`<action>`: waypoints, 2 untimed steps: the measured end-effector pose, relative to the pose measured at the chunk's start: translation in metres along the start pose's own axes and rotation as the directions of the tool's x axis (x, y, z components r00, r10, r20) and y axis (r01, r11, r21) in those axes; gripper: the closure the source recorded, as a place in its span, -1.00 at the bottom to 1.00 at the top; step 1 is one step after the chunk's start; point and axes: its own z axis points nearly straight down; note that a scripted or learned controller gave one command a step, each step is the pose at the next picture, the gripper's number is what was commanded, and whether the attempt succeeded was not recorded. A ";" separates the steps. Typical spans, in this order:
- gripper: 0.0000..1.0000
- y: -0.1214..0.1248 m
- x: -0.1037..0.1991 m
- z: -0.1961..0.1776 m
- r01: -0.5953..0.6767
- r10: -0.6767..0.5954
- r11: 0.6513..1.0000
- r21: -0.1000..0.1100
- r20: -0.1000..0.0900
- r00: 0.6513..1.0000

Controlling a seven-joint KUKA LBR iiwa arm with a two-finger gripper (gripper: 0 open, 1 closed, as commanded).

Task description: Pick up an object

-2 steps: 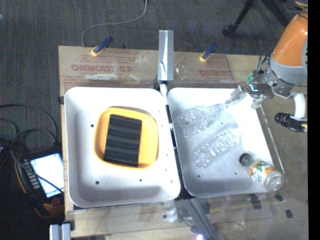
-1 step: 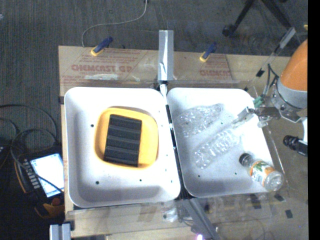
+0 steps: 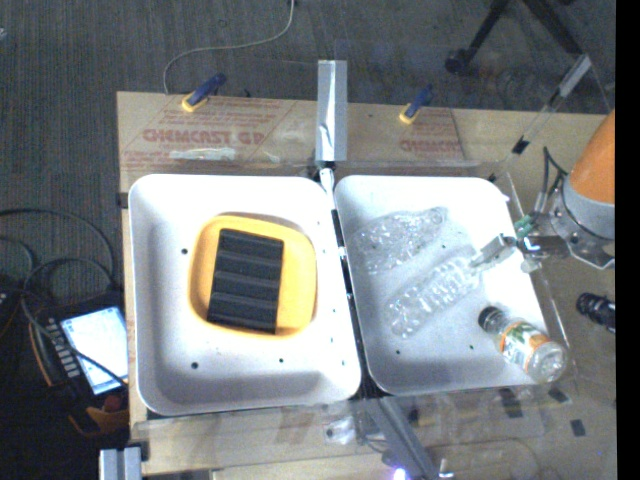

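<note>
the gripper (image 3: 497, 251) hangs over the right-hand side of the right bin (image 3: 420, 182), reaching in from the arm (image 3: 598, 173) whose orange band shows at the frame's edge. its tip sits just beside the upper end of a crumpled clear bottle (image 3: 432, 293), which lies at a slant across the middle of that bin. whether the gripper is apart or together cannot be told at this size and angle, and nothing can be seen caught in it. a second clear bottle (image 3: 403, 230) lies just above the first. a small labelled bottle (image 3: 525, 346) with a dark cap rests on its side in the bin's near right corner, against the wall where loose things tend to roll. the task names no particular thing, so any of these would serve. by position the slanted clear bottle looks the likeliest target, though its thin, glassy, dented body would probably give or slip under a pinch. the left bin (image 3: 160, 268) holds a yellow tray (image 3: 300, 268) with a black ridged block (image 3: 246, 279) lying flat in it, well apart from the gripper and seemingly not in play. both bins sit side by side on the table (image 3: 150, 128), which keeps the loose things corralled within the arm's reach. the pick looks not yet made.
</note>
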 end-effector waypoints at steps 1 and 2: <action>-1.00 0.001 0.001 0.037 0.109 -0.109 0.994 0.002 -0.003 0.994; -1.00 -0.024 0.002 0.031 0.124 -0.124 0.992 0.002 -0.002 0.992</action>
